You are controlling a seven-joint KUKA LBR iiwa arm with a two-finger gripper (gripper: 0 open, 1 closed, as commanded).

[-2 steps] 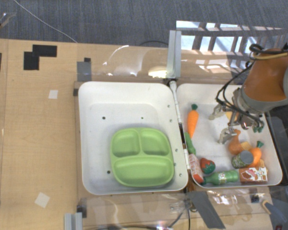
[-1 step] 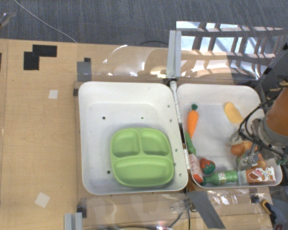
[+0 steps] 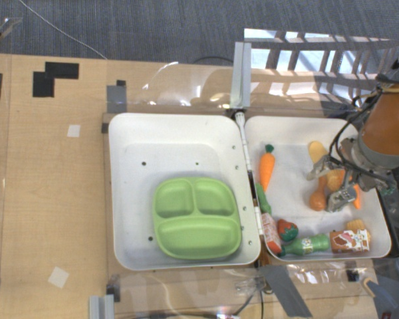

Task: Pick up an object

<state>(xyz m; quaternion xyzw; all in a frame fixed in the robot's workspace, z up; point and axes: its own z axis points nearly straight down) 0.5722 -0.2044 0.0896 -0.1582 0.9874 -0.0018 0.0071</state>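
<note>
Jaws stand apart, astride a small orange toy point(image 3: 320, 198) in the right bin point(image 3: 386, 244); gripper point(image 3: 332, 186) low, right side. Fingers point(image 3: 344, 197) flank it, not visibly clamped. Judgement: grasp not yet made, lift remains. Green tray point(image 3: 197, 218) sits left bin point(image 3: 130, 178).

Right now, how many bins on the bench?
2. The left bin holds a green plate; the right bin holds the toy food, with the claw over it.

Green divided plate point(image 3: 197, 218) in white left bin point(image 3: 130, 145); orange carrot point(image 3: 266, 168), green bottle point(image 3: 307, 245).
</note>
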